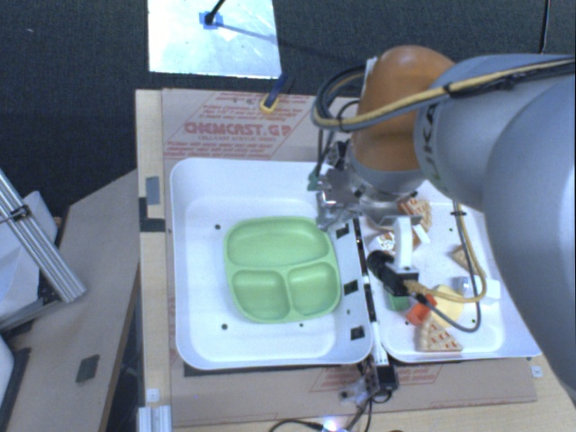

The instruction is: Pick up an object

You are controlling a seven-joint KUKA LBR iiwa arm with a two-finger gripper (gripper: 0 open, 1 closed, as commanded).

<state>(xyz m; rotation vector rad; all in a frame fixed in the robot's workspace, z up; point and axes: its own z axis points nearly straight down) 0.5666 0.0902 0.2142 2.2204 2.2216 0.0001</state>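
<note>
1. The tool (335,203) is seen low over the ridge between the two bins, at the right bin's (486,336) far-left corner; its state cannot be told.
2. The toys (409,300) are piled toward the right bin's near edge, nearward and rightward of the tool.
3. The green tray (279,268) is seen in the left bin (193,241).

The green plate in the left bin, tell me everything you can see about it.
The green plate is pale green, looks like smooth plastic, and is roughly rectangular with rounded corners. Raised ridges split it into three compartments: one long one along the far side and two smaller ones nearer the camera. It lies flat, right side up and slightly turned, on the floor of the left bin, toward the bin's right wall. Its far right corner sits just under the arm's wrist.
</note>
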